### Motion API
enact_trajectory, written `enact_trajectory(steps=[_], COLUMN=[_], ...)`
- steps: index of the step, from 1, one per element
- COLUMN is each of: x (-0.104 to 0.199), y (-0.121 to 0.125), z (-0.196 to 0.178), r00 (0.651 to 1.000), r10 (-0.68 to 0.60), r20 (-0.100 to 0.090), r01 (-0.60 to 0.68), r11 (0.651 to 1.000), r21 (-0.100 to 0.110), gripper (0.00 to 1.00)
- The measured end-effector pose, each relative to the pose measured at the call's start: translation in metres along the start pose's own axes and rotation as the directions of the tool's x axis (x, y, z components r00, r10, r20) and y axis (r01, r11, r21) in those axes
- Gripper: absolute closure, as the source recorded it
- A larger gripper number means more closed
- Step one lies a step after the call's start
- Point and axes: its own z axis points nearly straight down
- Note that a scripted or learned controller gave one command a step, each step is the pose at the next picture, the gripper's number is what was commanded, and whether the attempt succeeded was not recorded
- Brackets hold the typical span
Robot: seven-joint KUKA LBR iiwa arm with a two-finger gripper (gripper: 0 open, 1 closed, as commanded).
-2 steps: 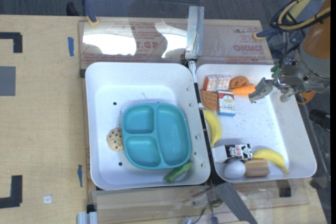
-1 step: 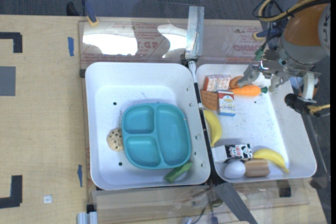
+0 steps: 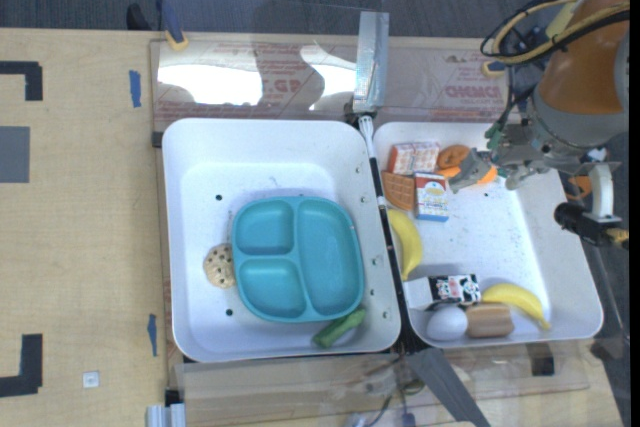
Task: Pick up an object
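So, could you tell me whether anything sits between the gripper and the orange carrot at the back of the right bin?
Nothing visible does. The gripper is right at the orange carrot already. The small cartons lie just beyond the carrot on its far side, crowding the spot without blocking the approach.

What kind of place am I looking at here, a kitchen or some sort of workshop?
Most likely a robot lab's test bench, not a kitchen. A robot arm reaches over two white bins, which hold toy-like food such as a banana and a blue tray, and blue tape marks dot the bench.
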Motion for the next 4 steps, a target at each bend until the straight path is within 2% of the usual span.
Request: enact_trajectory(steps=[1, 2, 3, 4], x=[-0.019, -0.064, -0.066, -0.022], y=[0.037, 0.078, 0.081, 0.077], z=[0.088, 0.098, 0.081, 0.042], r00=[0.990, 0.997, 0.997, 0.993], r10=[0.138, 0.078, 0.077, -0.117], r20=[0.002, -0.011, -0.007, 0.003], r01=[-0.138, -0.078, -0.077, 0.117], r11=[0.990, 0.997, 0.997, 0.993], r21=[-0.012, 0.008, 0.000, 0.006], gripper=[0.00, 0.00, 1.00, 1.00])
